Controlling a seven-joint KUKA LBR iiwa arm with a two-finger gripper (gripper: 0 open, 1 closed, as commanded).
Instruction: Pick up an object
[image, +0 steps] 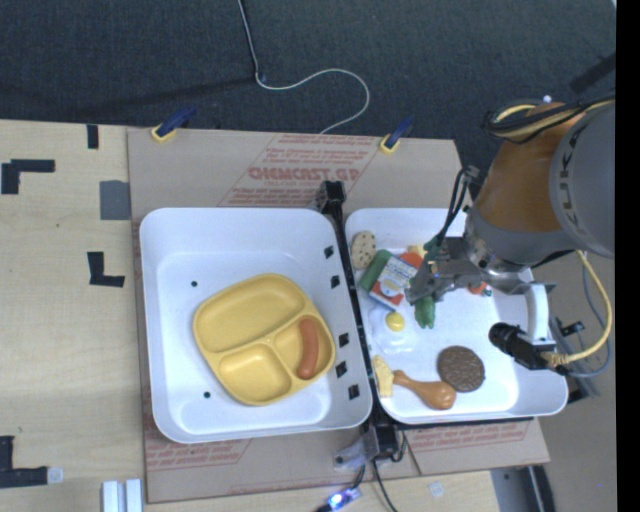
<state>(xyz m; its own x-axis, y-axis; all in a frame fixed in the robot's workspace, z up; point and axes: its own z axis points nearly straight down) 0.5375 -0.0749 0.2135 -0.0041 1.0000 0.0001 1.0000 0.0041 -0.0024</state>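
Brown cardboard sheeting (300, 170) printed with red lettering covers the bench, and on it sit two shallow white plastic bins, the left bin (165, 250) and the right bin (530, 400), pressed side by side. From 3 o'clock the grey arm with its orange band (520, 190) leans over the right bin, and its dark two-finger gripper (428, 292) hangs low near the bin's centre; whether it is released, clenched or grasping anything cannot be told, since its tip merges with the small green piece (427, 314) directly beneath it. That green item looks touched or overlapped by the tool, though real contact is unclear. At 9 o'clock from the gripper lies a flat red-and-white packet (392, 280), with a green cylinder-shaped toy (371, 270) just beyond it and a speckled tan cookie (362, 244) toward 10 o'clock. A small yellow ball (395, 321) rests at 7 o'clock from the tool. Toward 5 o'clock sits a round brown patty (461, 368), and at 6 o'clock a golden plastic drumstick (425, 387) lies near the bin's lower wall. Inside the left bin rests a yellow compartment plate (240, 325) carrying an orange sausage (310, 348) in its right-hand section.
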